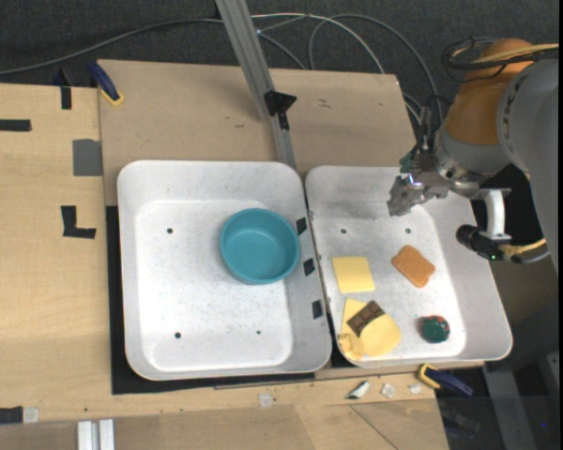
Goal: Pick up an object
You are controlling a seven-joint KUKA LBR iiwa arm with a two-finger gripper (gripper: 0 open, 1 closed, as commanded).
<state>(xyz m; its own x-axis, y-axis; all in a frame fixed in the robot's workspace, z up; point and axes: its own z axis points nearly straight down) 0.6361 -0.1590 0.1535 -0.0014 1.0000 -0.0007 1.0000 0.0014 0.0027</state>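
Note:
My gripper (401, 198) hangs over the back part of the right bin (357, 187), above its bare floor. No object shows between its fingers. In front of it lie an orange block (413, 265), a pale yellow square (353, 274), a yellow piece with a brown item on it (368, 328) and a small dark green object (435, 328). The orange block is the nearest, a short way toward the front of the bin from the gripper. A blue bowl (258, 245) sits upright in the left bin (159, 187).
A grey metal pole (253, 59) slants up from the gap between the bins at the back. Cables trail across the dark floor behind the bench. Clamps sit at the bench's back left corner (106, 82) and front right edge (443, 379).

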